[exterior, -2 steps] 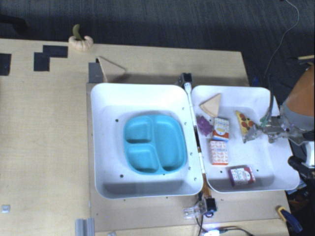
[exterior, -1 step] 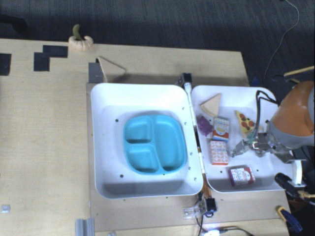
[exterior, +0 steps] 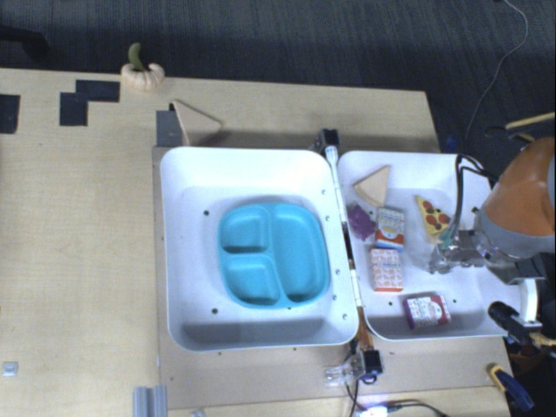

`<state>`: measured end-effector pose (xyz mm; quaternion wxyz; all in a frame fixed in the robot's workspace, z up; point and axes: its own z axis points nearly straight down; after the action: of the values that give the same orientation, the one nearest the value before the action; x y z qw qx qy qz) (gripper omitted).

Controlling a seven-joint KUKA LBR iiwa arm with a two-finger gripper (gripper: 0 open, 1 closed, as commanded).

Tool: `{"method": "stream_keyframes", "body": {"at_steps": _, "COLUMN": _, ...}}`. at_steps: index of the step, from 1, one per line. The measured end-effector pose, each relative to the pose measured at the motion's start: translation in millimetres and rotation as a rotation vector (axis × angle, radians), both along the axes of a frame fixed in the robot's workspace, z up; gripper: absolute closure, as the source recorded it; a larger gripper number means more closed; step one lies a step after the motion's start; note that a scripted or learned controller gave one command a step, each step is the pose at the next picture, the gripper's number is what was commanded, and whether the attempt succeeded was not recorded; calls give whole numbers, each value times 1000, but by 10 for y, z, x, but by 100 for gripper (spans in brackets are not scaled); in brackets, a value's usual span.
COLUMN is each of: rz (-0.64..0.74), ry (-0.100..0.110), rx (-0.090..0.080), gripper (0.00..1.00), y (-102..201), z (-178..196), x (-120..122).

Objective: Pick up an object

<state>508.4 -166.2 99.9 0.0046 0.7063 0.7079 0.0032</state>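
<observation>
Objects for picking all sit in rt bin (exterior: pixel 473 324): a tan sandwich-wedge toy (exterior: pixel 374 185) at top, a purple grape-like piece (exterior: pixel 360 221) just below it by the bin's left wall, a small carton w/ red-white print (exterior: pixel 390 227) beside that, a red-white snack packet (exterior: pixel 386 268) under the carton, a dark maroon pouch (exterior: pixel 426 310) near the bottom, and a pizza-slice toy (exterior: pixel 432 216) further rt. Gripper (exterior: pixel 445 259) is low inside rt bin, just below the pizza slice & rt of the snack packet, above the pouch; nothing visible between its tips. Can't tell if claw is wide or narrow, too blurry/small. Arm's orange band (exterior: pixel 526 194) and grey wrist come in from rt edge over bin rim. Lt bin (exterior: pixel 187 233) holds a blue 3-compartment tray (exterior: pixel 274 252), flat, roughly centred. Bench (exterior: pixel 78 259) is light wood; a small garlic-like toy (exterior: pixel 142 75) lies at its top edge, well apart from both bins.
</observation>
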Motion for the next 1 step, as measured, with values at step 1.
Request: {"method": "stream_keyframes", "body": {"at_steps": 1, "rz": 1, "ry": 0, "rx": 0, "gripper": 0, "y": 0, "z": -1, "x": -1}}
